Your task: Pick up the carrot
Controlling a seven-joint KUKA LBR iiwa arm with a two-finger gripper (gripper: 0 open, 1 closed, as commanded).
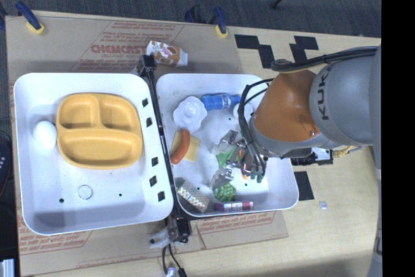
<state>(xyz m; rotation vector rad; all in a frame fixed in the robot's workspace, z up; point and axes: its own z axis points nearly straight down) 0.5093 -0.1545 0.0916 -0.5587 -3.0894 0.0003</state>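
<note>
Carrot [179,146] lengthwise near-to-far, leaning slightly rightward, right bin [285,188].

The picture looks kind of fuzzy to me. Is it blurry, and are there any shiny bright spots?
Camera view: soft all over, so small items around the hand smear together. The carrot reads as an orange blur. The right bin is washed out bright near the clear cup. A faint shadow sits in the left bin's lower corner.

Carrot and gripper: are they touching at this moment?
Apart. The camera view shows the carrot at the right bin's left side, with bare white floor between it and the gripper.
</note>
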